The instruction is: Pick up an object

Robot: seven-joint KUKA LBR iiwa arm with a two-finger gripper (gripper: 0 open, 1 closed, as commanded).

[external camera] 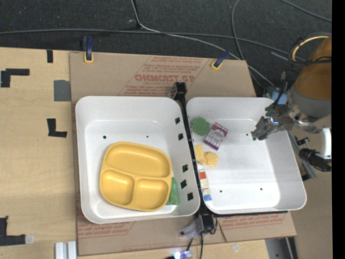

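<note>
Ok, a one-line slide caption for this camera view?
Gripper over right bin's far right side; small items near its left wall; yellow tray in left bin.

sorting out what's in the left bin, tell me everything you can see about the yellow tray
The yellow tray looks like smooth moulded plastic with rounded corners, split into three compartments: one long one at the back, two smaller in front. It lies flat, right way up, slightly turned, in the left bin. A green object lies against its right front edge.

Even overhead light, soft shadows, perhaps slightly blurred.
</note>
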